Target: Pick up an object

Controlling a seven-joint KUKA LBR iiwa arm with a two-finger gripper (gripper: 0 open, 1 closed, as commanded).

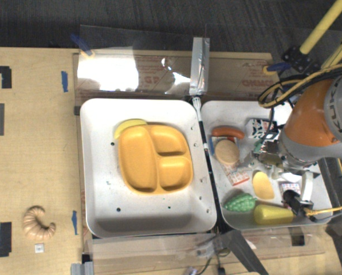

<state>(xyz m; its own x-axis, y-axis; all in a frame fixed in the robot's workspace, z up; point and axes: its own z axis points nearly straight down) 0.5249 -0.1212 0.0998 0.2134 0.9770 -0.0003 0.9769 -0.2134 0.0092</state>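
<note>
— Why is your gripper (269,153) over the right bin (239,113)?
— The pickable things crowd there: bun (227,152) mid-bin, lemon (263,185), corn (272,213) by its near edge. Its grip you can't tell.

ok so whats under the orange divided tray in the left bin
A yellow object pokes out from beneath the orange divided tray at its upper left edge, in the left bin. The tray covers the rest of it, so what it is can't be told.
</note>
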